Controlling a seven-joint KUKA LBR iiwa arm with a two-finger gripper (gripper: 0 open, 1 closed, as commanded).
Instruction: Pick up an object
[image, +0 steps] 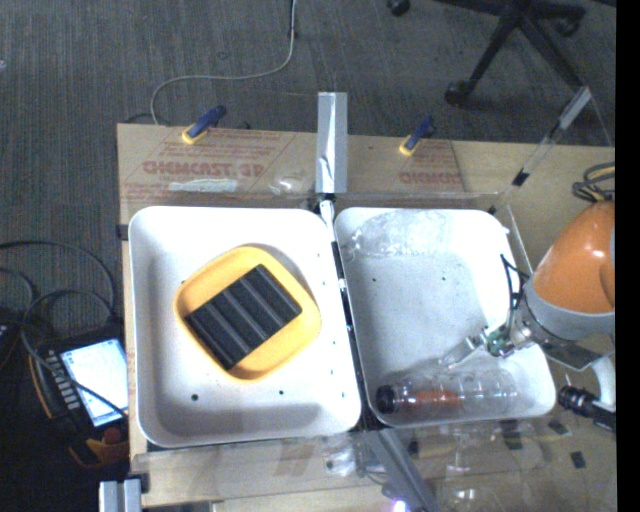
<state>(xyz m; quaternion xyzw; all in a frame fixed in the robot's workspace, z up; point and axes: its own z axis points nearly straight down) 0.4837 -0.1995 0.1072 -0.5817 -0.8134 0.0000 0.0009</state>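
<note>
Gripper (497, 340): at the right bin's (420, 300) right wall, low over the floor, placed for a pick; grip state cannot be told. Clear bottle (450, 395): lying along that bin's near wall, just below the gripper. Yellow-and-black block (249, 311): left bin (150, 250), untouched.

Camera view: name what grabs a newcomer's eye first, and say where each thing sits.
The yellow pad with a black ribbed top stands out, lying askew in the middle of the left bin. Next comes the arm's orange band at the right edge. A clear plastic bottle lies on its side along the right bin's near wall.
</note>
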